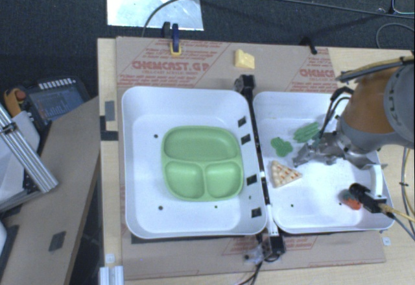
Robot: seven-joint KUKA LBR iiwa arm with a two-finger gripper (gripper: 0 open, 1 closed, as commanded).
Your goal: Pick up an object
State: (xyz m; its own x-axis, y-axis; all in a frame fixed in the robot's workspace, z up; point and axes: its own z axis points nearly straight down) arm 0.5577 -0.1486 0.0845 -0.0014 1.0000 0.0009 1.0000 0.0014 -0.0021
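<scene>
— Gripper (305,159) hangs low in the right bin (311,219), between the green pieces (281,145) and the waffle wedge (283,174); clenched or released, I cannot tell.

— Judging by that, drop squarely over one piece, clear of the wall.

— Left bin (139,167) holds a green divided plate (200,162); cardboard (194,64) beneath, dark floor beyond.

Pale green tray (199,161), white bins (139,147), tan waffle-patterned wedge (283,174), green pieces (282,145)
</scene>
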